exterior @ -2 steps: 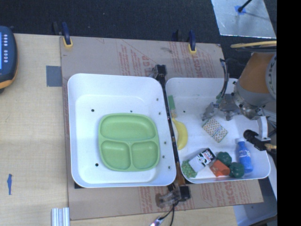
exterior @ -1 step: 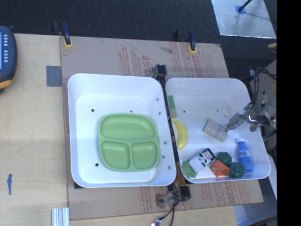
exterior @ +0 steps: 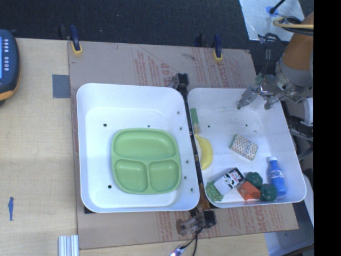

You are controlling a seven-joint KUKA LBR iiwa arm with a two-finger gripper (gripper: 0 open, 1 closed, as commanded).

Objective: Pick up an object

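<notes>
The gripper is hovering spread and empty over the right bin, so picking an object, perhaps the patterned block, is not yet begun.

No text could be read with any certainty. The brown cardboard sheet under the 2 white bins carried faint red printing in slanted lines along its upper part and down its right side, but the letters were too pale and small to make out. The blue bottle in the right bin had a white label band, with nothing legible on it. The small black-and-white carton beside it showed a printed pattern, not readable words. The blue device at the table's left edge bore a row of small pale buttons, unreadable.
</notes>
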